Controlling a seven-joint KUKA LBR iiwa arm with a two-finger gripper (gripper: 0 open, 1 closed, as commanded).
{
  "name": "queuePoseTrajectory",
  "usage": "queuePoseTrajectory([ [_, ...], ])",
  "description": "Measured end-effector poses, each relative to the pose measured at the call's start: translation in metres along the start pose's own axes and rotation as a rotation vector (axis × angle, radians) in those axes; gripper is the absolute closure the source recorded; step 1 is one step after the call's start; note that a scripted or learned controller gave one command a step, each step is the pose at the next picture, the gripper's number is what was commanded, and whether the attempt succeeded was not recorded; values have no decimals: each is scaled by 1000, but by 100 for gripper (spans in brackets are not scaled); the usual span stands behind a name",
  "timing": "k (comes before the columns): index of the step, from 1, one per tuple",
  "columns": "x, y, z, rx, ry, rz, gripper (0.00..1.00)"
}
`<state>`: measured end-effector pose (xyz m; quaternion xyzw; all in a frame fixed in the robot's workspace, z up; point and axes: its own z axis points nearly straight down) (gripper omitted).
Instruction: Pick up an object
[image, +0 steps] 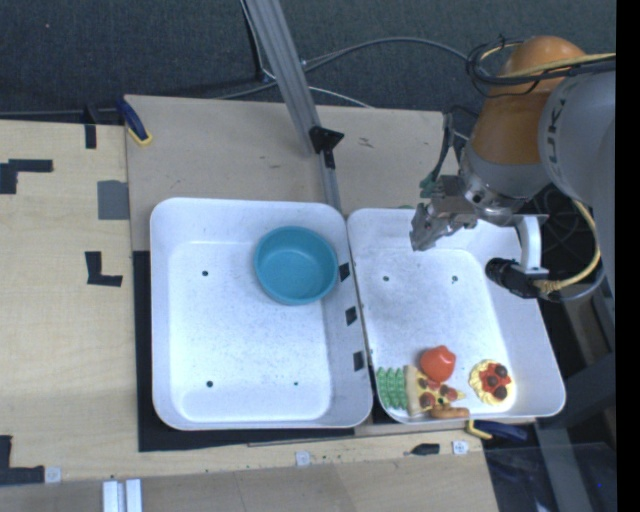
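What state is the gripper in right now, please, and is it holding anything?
Gripper: above the far end of the right bin, nothing seen in it; open or closed cannot be told.

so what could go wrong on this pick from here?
1. The gripper sits at the far end of the right bin, while the toy food cluster lies against the near rim; a straight descent would likely close on nothing.
2. Those pieces are packed together beside the rim, so a grasp may catch two or hit the wall.
3. The blue bowl in the left bin is wide and may slip.
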<state>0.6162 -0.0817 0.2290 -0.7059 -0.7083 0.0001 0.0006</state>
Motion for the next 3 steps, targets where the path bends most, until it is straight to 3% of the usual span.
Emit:
queuePoseTrajectory([
  [3, 143, -48, -14, -1, 0, -2, 100],
])
